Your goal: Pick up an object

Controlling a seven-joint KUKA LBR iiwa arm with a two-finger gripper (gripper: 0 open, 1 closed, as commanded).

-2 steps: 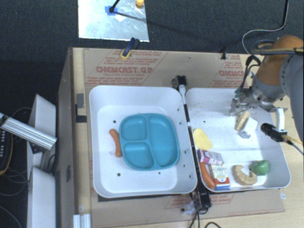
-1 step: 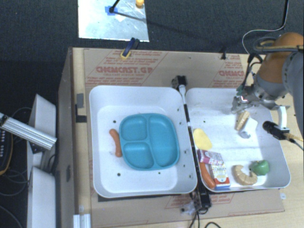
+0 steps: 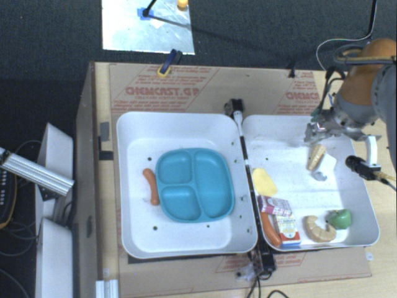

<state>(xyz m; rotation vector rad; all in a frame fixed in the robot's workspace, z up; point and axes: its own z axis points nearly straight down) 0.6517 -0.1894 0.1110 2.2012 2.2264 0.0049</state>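
My gripper (image 3: 315, 134) hangs over the back of the right bin (image 3: 360, 194), at the end of the grey arm with the orange band. A beige, cone-shaped piece (image 3: 316, 157) sits directly under it, touching or nearly touching its tip; I cannot tell if it is gripped. Nearer the front of this bin lie a yellow piece (image 3: 263, 182), a pink and white packet (image 3: 278, 206), a small carton (image 3: 287, 230), an orange sausage shape (image 3: 268, 226), a tan curved bread piece (image 3: 319, 228) and a green fruit (image 3: 339, 218).
The left bin (image 3: 133, 166) holds a blue divided plate (image 3: 194, 185) and a reddish sausage (image 3: 151, 186) beside it. A dark rail (image 3: 243, 160) runs between the bins. A black cable part (image 3: 361, 166) of the arm overhangs the right bin's right wall.
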